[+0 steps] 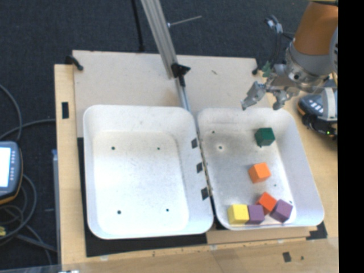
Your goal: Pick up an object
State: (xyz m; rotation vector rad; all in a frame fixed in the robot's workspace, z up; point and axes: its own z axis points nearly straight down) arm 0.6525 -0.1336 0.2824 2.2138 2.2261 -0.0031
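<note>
My gripper (pixel 265 99) hangs above the far rim of the right bin (pixel 227 169), its two fingers spread apart with nothing between them. Just below it, a dark green block (pixel 264 136) lies in the bin's far part. An orange block (pixel 259 172) sits mid-bin. Along the near wall lie a yellow block (pixel 238 213), a purple block (pixel 255 214), a second orange block (pixel 267 201) and another purple block (pixel 281 210), packed close together.
The left bin (pixel 142 169) sits beside the right one. A slanted metal pole (pixel 162 36) rises from the bench behind the bins. A tablet-like device (pixel 8 169) and cables lie off the bench at the left.
</note>
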